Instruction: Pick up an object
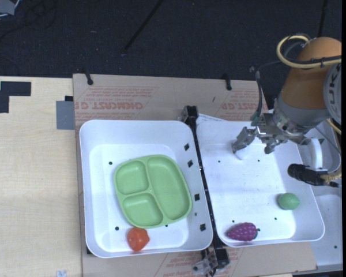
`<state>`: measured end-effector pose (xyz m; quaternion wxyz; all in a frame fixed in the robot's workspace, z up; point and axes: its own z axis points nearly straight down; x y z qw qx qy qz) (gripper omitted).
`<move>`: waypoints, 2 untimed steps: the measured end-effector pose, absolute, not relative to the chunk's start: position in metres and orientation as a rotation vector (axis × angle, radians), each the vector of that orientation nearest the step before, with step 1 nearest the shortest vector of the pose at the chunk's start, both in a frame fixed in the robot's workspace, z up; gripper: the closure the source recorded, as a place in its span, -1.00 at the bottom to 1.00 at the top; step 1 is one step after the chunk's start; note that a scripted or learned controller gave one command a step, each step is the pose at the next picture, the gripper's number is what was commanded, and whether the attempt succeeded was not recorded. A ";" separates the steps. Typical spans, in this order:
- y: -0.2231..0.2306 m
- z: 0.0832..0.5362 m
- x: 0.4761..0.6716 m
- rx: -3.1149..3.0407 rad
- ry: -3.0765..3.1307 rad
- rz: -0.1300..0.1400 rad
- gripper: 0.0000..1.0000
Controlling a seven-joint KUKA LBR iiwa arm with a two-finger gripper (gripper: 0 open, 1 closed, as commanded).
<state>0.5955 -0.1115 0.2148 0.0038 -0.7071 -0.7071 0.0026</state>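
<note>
Green ball (288,201) sits near the right bin's (259,235) right wall, purple grapes (242,231) at its front edge. Gripper (255,143) hovers over the bin's far end, fingers spread wide, nothing between them. Left bin: green tray (153,190), red piece (138,238).

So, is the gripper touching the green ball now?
Apart. The camera view shows bare white bin floor between the gripper and the green ball.
</note>
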 end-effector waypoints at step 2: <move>-0.105 0.105 0.599 -2.218 -2.215 0.007 -1.00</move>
